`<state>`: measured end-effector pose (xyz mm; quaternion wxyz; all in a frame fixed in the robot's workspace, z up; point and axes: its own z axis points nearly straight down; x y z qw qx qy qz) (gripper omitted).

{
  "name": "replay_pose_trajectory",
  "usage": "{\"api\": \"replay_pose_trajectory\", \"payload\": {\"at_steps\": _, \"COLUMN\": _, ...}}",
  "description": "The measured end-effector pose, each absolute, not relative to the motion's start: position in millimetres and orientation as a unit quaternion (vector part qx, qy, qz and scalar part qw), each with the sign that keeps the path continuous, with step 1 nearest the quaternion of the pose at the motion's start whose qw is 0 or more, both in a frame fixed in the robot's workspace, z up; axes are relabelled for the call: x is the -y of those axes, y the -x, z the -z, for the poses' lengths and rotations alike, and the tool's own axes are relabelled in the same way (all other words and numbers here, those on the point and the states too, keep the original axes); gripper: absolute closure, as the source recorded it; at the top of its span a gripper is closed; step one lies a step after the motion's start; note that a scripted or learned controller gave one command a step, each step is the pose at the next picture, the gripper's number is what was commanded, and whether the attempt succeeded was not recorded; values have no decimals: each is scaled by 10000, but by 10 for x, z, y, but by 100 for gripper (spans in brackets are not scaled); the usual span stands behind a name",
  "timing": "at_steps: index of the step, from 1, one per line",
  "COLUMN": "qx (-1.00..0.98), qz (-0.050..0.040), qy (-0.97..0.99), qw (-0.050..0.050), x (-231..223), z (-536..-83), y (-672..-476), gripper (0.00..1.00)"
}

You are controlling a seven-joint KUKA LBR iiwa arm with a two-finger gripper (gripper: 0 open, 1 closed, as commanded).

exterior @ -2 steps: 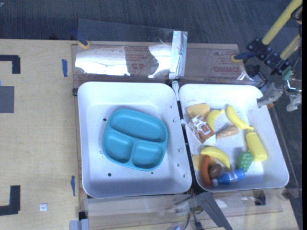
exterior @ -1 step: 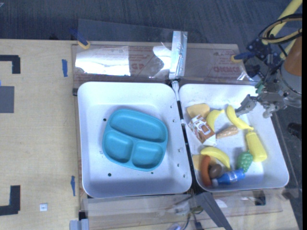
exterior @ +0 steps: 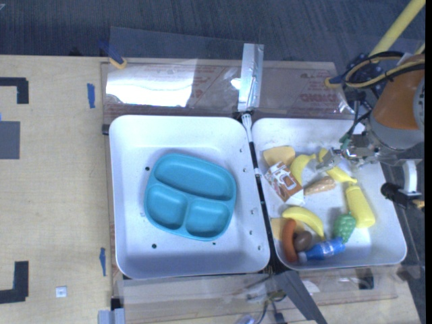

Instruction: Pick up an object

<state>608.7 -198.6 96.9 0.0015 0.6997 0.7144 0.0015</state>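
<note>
The right bin point(exterior: 385, 248) holds several toy foods. Among them are a yellow wedge point(exterior: 278, 156), a small banana point(exterior: 299, 168), a snack packet point(exterior: 283, 181), a bread roll point(exterior: 320, 185), a yellow cob point(exterior: 360, 206), a larger banana point(exterior: 304, 216), a green piece point(exterior: 344, 227), a blue bottle point(exterior: 324, 250) and an orange-red piece point(exterior: 289, 240). My gripper point(exterior: 345, 151) hangs low over the bin's upper right part. It is just above a yellow piece point(exterior: 341, 175) and beside a small yellow-green item point(exterior: 324, 156). Nothing can be seen held in it.
The left bin point(exterior: 128, 181) carries a blue three-compartment plate point(exterior: 190, 196). A metal divider point(exterior: 251, 76) and clear plastic sheet stand behind the bins. Cables and the arm's orange band point(exterior: 398, 106) crowd the right edge. A yellow pole point(exterior: 401, 20) slants at the top right.
</note>
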Motion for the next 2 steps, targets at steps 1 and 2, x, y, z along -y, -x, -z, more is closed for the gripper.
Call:
{"api": "replay_pose_trajectory", "payload": {"at_steps": 1, "qx": -7144, "qz": -16, "qy": -6997, "qw": 17, "x": 1984, "z": -1061, "y": -6090, "gripper": 100}}
{"api": "replay_pose_trajectory", "payload": {"at_steps": 2, "qx": -7073, "qz": -35, "qy": -7069, "qw": 33, "x": 1312, "z": -1999, "y": -6562, "gripper": 100}}
